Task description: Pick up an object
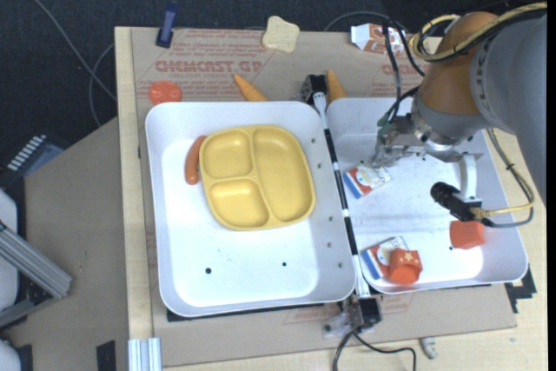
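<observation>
The end effector (383,155) hangs low over the far-left part of the right bin (499,269). Its tip is just to the far right of a small printed packet (364,180), white with red and blue, which lies flat on the bin floor close to the wall shared with the left bin (165,213). From this slant it is unclear whether the tool touches the packet. The detail at the tip is also too blurred to show if the end effector is wide or narrow, so I cannot tell. Nothing is seen held in it.

The step in hand looks like the approach to a grasp, with the packet as the likeliest target, not yet lifted. Other candidates lie in the same bin. An orange-red block (466,234) sits toward the right side. At the near edge a second packet (380,254) has an orange toy (403,267) resting against it. The left bin holds a yellow divided plate (258,175) with a sausage (192,161) just beside its left rim, both well apart from the arm.

The next move probably calls for a small shift left and nearer, to centre over the packet, then a descent to the bin floor before closing. A thin, flat packet gives little to pinch, and the nearby wall leaves scant room on its left side. The lift should be straight up.
</observation>
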Tool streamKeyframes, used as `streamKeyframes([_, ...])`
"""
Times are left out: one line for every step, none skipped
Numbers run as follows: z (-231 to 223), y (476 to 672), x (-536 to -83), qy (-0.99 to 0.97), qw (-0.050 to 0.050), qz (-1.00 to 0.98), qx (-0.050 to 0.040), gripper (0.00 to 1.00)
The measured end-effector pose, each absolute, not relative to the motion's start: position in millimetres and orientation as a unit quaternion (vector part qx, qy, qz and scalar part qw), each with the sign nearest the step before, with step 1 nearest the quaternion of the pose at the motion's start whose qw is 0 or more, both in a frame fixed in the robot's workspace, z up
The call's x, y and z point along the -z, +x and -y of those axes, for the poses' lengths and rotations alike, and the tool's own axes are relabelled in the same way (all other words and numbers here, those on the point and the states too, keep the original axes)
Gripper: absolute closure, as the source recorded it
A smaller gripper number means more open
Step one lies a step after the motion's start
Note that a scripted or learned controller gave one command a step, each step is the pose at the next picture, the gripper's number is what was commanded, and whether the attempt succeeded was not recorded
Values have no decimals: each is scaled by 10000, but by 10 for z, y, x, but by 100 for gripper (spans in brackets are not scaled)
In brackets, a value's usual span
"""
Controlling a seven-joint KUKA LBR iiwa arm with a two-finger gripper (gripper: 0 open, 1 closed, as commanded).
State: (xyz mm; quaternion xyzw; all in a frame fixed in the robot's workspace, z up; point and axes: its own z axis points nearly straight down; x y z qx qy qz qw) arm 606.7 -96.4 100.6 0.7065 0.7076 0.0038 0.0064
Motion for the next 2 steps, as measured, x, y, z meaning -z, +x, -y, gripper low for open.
streamKeyframes([206, 5706, -1851, 7065, 2, -7077, -8, 100])
streamKeyframes([1015, 5618, -1619, 7072, -10, -7070, 7, 100])
